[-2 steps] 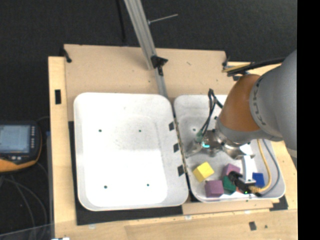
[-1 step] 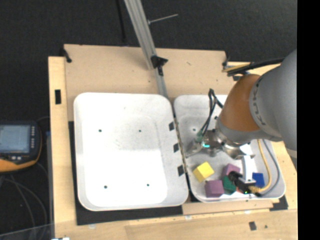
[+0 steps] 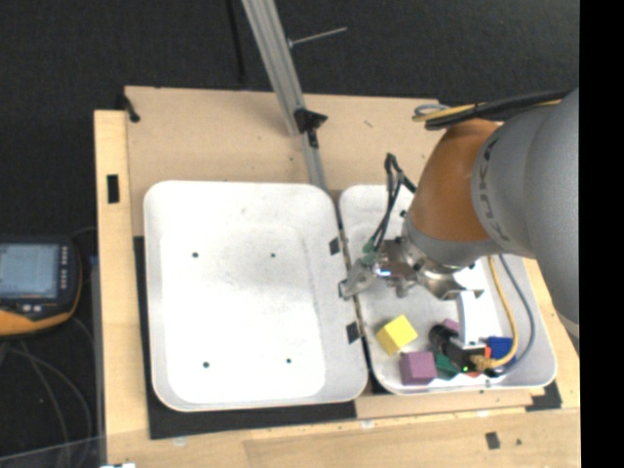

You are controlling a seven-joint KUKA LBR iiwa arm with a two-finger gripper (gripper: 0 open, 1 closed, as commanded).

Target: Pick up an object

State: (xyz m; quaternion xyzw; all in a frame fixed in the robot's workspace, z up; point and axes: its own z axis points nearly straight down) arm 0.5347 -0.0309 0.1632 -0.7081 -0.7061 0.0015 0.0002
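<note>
Two white bins sit side by side on the bench (image 3: 195, 135): the left bin (image 3: 244, 291) and the right bin (image 3: 531, 378), over which the grey arm (image 3: 507, 193) reaches. The gripper (image 3: 390, 266) hangs above the right bin's left wall; its grip cannot be told from here, and nothing shows in its hold. Below it lie a yellow block (image 3: 397, 334), a purple block (image 3: 417, 367), a blue block (image 3: 499, 347) and a small green piece (image 3: 448, 364), crowded in the near corner. A descent so close to the wall could strike the rim, or nudge neighbours instead of seizing one.
</note>
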